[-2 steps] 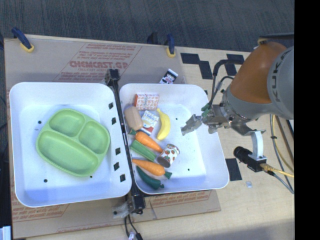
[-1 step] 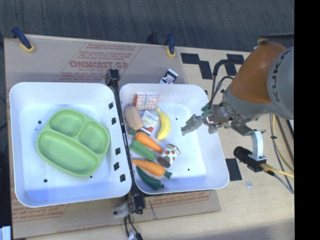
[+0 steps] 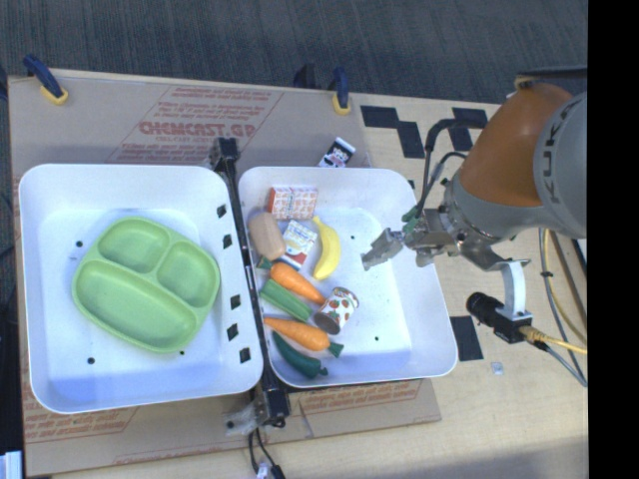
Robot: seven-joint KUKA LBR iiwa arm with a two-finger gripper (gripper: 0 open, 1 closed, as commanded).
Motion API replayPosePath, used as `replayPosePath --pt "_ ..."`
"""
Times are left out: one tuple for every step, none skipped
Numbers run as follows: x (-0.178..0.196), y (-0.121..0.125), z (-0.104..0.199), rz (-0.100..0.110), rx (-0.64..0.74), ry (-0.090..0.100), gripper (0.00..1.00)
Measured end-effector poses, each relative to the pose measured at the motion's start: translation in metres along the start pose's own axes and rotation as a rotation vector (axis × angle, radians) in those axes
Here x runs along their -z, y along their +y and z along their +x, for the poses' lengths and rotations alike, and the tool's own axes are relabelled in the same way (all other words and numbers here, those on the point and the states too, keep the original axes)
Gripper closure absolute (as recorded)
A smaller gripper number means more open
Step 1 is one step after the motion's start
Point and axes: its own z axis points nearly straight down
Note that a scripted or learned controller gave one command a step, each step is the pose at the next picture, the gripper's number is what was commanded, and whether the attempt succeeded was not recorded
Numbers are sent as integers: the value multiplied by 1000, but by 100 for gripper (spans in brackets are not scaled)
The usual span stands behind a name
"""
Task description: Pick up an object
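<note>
Cardboard printed in red covers the bench under two white bins. Toy food crowds the right bin's (image 3: pixel 424 352) left side: a banana (image 3: pixel 327 248), two carrots (image 3: pixel 296 281), a small orange box (image 3: pixel 293 202) and a bread-coloured roll (image 3: pixel 266 235). Just right of the banana, the gripper (image 3: pixel 382 248) hangs over bare bin floor; whether its fingers are spread or closed I cannot tell. A green divided plate (image 3: pixel 147 282) lies in the left bin (image 3: pixel 40 367).

Even overhead light, slightly soft focus.
White bins (image 3: pixel 60 387) verge on blown out with a bluish tint; shadows faint, small print on the cardboard (image 3: pixel 200 118) blurry.
</note>
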Motion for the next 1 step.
replayPosePath --pt "0 0 0 0 0 0 0"
